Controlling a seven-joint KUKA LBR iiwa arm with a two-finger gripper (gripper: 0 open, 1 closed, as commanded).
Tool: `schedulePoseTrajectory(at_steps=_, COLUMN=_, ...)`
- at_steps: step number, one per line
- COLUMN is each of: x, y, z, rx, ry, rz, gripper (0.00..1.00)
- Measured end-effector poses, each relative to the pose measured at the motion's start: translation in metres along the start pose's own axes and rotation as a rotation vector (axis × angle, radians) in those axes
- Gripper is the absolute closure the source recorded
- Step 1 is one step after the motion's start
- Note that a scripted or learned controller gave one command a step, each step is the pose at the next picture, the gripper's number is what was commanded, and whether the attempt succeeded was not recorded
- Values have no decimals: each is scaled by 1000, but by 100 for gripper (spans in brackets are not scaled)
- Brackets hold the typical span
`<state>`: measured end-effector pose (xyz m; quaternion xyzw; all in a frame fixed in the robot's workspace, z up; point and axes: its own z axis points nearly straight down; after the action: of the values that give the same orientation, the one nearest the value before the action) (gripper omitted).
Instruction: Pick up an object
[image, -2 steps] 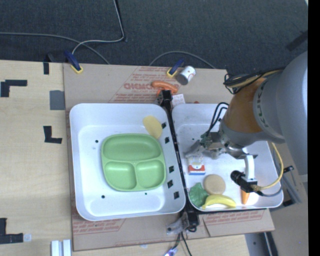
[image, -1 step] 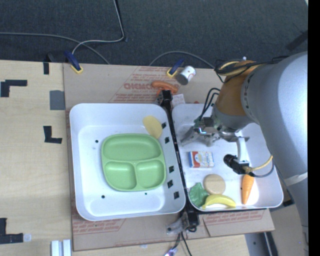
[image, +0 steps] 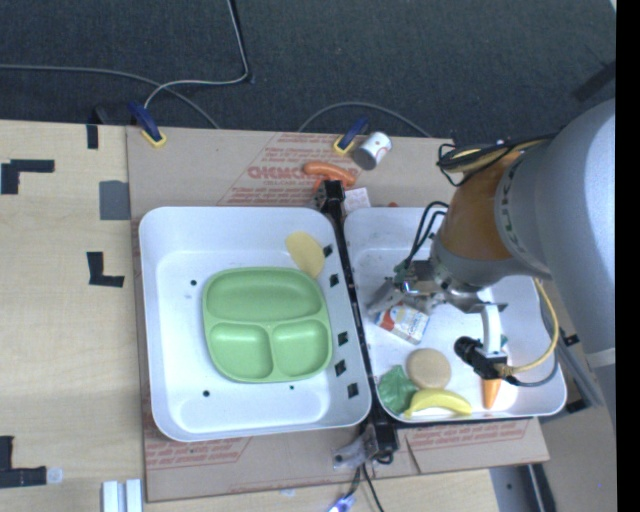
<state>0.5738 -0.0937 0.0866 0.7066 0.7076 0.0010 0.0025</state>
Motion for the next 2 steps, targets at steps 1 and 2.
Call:
schedulePoseTrajectory(at_steps=1, x=0, y=0, z=0, rx=0, ry=1, rz=0, gripper=0)
schedulePoseTrajectory(at_steps=2, x=-1, y=0, z=-10, rx=-1, ry=0, rz=0, gripper=100)
